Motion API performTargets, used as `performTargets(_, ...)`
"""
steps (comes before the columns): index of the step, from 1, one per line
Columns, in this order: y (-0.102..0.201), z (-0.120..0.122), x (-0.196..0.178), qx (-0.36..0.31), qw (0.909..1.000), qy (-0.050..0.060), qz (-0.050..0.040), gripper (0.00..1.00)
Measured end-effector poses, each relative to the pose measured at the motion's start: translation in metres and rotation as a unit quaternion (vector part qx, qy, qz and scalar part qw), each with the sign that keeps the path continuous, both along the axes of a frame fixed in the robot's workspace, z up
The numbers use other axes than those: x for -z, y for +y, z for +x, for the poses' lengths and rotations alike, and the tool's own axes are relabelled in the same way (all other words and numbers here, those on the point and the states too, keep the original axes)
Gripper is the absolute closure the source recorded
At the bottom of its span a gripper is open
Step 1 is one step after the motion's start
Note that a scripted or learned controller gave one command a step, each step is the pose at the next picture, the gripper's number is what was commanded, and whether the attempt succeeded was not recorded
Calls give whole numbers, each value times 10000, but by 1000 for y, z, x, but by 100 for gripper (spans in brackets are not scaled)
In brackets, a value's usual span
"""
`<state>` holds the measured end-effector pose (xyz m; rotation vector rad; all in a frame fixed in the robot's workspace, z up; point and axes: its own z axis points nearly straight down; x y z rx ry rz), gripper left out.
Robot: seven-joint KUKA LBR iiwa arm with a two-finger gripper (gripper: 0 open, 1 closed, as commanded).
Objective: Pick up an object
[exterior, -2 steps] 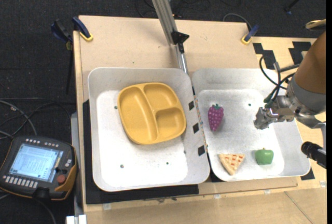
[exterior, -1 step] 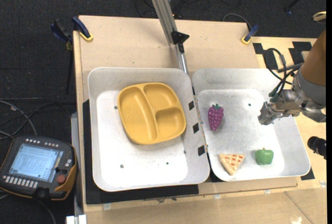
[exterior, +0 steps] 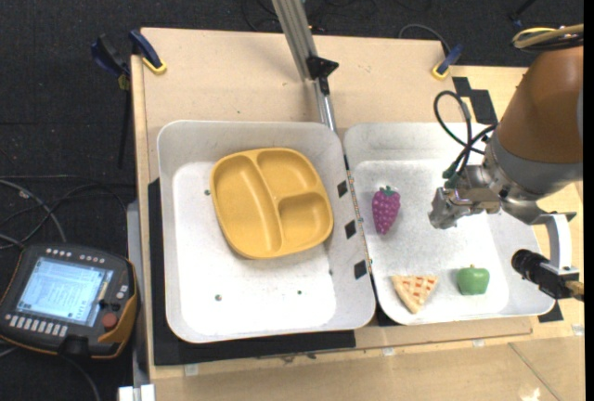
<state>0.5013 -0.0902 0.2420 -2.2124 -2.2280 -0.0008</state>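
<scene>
The desk carries two shallow white bins side by side. The left bin contains one yellow divided plate with three compartments, lying flat in the upper middle of that bin. The right bin contains three toy foods: a purple grape bunch near the wall shared with the left bin, a pizza slice below the grapes near the front rim, and a green pepper just beside the pizza slice on the side away from the left bin. The pincer hangs over the right bin, beside the grapes and apart from them, above the pepper in the view; whether its tips are spread or closed cannot be told, and nothing is seen in its hold. Bare bin floor lies between the grapes and the pizza slice. A teach pendant lies off the desk beside the left bin; its screen text is unreadable.
</scene>
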Motion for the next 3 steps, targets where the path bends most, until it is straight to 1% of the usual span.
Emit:
performTargets(2, 119, 11, 18, -9, 10000, 1, 3, 100)
performTargets(3, 170, 16, 20, -3, 10000, 0, 1, 100)
